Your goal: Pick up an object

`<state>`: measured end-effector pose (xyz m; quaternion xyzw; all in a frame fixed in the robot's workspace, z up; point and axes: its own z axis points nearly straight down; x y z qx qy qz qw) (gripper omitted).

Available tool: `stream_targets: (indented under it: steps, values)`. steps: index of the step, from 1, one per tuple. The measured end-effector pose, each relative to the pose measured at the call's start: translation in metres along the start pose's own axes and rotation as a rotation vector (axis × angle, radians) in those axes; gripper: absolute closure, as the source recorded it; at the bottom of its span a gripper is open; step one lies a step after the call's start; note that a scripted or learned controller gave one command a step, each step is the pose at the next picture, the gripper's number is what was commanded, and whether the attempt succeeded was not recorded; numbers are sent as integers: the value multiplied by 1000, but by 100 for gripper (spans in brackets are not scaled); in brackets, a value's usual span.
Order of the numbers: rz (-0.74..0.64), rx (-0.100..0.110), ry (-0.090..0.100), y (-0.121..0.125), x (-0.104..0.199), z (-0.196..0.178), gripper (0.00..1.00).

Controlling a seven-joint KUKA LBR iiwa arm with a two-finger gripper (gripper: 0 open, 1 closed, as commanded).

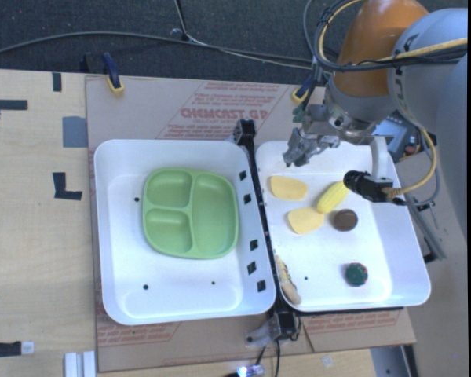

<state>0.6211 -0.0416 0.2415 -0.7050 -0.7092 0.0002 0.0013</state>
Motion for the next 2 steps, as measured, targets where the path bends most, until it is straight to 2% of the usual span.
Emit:
stream_targets:
  steps: [1,2]
  values:
    - [1,1,-1,-8,46,13,100]
    - [-1,0,0,-19,106,7,100]
